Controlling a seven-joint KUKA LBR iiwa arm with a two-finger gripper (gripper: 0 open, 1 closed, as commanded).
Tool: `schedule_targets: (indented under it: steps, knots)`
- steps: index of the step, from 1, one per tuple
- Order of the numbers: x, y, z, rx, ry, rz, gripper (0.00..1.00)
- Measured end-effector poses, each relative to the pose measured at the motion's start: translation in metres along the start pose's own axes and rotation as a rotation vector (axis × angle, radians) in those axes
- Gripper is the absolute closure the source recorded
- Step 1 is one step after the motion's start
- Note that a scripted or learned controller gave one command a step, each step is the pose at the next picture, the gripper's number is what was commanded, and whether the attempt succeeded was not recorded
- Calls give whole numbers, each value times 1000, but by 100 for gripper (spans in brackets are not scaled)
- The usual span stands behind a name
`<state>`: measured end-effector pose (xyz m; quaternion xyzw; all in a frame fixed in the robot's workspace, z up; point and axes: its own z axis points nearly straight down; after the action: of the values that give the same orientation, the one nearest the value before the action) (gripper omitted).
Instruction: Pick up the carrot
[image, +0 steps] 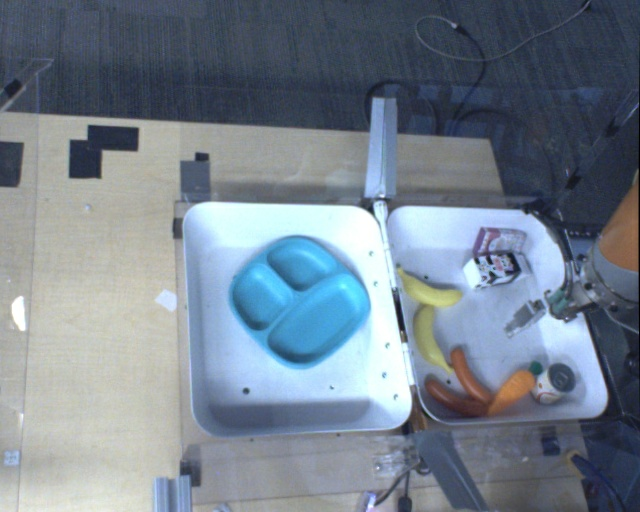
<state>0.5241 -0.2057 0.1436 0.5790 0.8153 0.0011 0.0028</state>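
No text can be read; the small carton's (495, 266) print is blurred.

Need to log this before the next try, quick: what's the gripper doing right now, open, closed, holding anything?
Gripper: open, holding nothing; it hangs over the right bin, apart from the carrot.

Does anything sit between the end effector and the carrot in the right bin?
Nothing visible does. The end effector is above bare bin floor, and the carrot lies below it in the picture, with a sausage touching its far side.

A blue divided plate (301, 300) lies in the left bin (205, 330).
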Motion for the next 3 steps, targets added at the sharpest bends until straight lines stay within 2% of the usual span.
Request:
schedule_targets:
  steps: [1, 2, 3]
  knots:
    - [35, -12, 54, -8, -6, -30, 0]
    - [24, -26, 53, -8, -7, -343, 0]
    - [-17, 51, 55, -6, -5, -190, 0]
